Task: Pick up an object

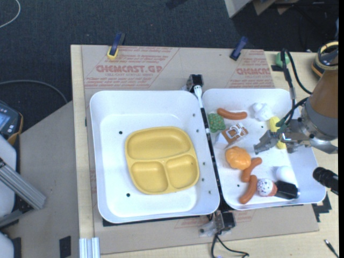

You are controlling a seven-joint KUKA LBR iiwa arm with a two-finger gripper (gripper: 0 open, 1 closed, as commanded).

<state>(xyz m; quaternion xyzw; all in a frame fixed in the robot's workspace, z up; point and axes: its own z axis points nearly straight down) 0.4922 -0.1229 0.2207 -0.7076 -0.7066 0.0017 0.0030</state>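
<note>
The right bin [301, 104] holds several small toys. Among them are an orange ball [237, 157], a sausage [232, 113] at the back, and two more sausages [251, 168] [248, 190] toward the front. There are also a green piece [216, 122], a brown-and-white packet [235, 133], a speckled white ball [264, 186], a black block [286, 190], a white lump [262, 110] and a yellow piece [275, 124]. My gripper [267, 142] hangs over the middle of this bin. It is right of the packet and up-right of the orange ball. I see nothing held in it.
The left bin [107, 144] carries a yellow divided tray [160, 159]. A ridge [207, 144] separates the two bins. Another white piece [283, 172] lies under the arm near the right bin's front. The arm's wrist [317, 128] covers that bin's right side.
</note>
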